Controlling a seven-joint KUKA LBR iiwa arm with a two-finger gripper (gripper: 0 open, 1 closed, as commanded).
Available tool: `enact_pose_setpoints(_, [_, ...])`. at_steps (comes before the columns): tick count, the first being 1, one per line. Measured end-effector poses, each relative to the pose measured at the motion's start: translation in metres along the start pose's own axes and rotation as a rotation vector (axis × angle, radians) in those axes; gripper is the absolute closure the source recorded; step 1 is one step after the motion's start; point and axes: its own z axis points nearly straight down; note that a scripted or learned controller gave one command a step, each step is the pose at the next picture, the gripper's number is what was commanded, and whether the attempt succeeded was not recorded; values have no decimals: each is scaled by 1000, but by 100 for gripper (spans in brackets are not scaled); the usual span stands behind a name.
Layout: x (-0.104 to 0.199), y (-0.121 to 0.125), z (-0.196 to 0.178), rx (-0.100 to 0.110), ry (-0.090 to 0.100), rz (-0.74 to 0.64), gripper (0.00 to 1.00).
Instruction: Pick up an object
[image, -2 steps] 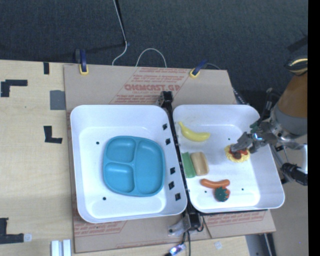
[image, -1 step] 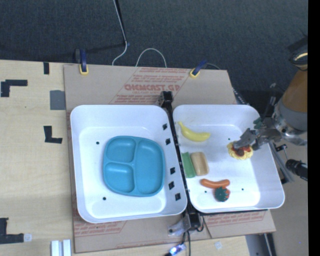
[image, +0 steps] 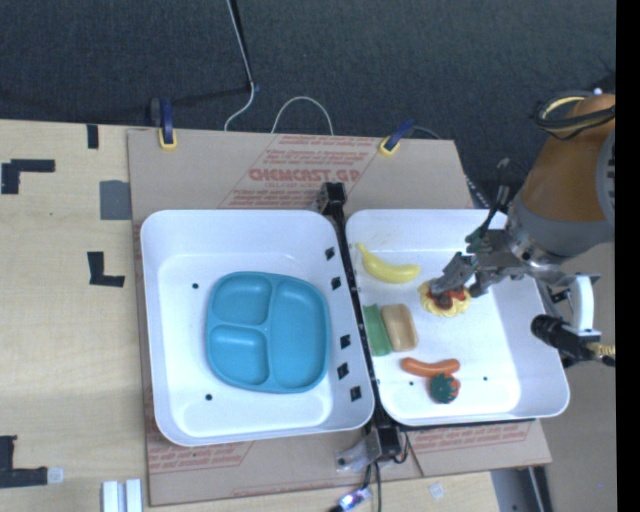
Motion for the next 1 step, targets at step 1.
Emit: enact_pose_setpoints(1, [59, -4, -5, 1, 0, 0, 100])
